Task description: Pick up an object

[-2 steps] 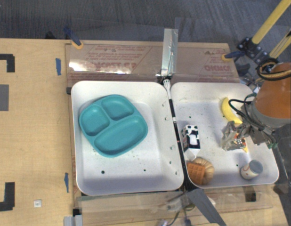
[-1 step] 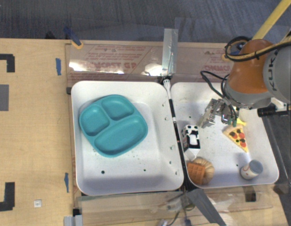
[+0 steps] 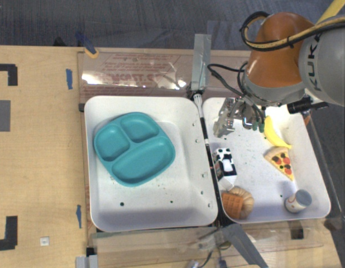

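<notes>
Black-and-white toy car [image 3: 225,162] lies just below the fingers [image 3: 224,120], apart.

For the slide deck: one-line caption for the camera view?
Gripper hovers in the right bin above a toy car, near a banana; teal plate in the left bin.

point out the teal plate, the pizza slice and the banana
teal plate [image 3: 134,147], camera view, its large lower compartment
pizza slice [image 3: 281,162], camera view, its topped face
banana [image 3: 271,132], camera view, its yellow middle

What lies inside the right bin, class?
Inside the right bin: a banana, pizza slice, black-and-white toy, brown ball and small cup. The arm covers its upper part.
</notes>
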Robot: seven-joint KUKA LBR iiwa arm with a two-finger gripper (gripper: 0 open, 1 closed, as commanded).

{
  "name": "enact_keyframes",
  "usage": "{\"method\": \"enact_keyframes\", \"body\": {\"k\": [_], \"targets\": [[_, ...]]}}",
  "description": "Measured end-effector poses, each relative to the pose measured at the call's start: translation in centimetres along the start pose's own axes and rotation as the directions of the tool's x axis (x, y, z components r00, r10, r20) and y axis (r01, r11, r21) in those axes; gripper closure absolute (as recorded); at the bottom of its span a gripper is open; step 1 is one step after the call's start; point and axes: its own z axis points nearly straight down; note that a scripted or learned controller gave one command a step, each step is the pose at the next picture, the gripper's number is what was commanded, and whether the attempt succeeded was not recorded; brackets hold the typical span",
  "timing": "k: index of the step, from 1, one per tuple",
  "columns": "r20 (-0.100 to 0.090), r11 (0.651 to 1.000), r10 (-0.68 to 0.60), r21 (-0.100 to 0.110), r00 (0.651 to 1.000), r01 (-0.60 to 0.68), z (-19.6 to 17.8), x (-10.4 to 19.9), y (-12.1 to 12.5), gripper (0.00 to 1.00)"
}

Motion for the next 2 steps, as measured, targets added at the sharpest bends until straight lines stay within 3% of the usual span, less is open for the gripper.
{"method": "enact_keyframes", "body": {"k": [1,2], "targets": [[-0.012,0.966,0.257,0.006,0.966,-0.257,0.5,3.4,8.1,1.00],[-0.012,0.848,0.529,0.014,0.848,-0.529,8.1,7.5,12.9,1.00]]}}
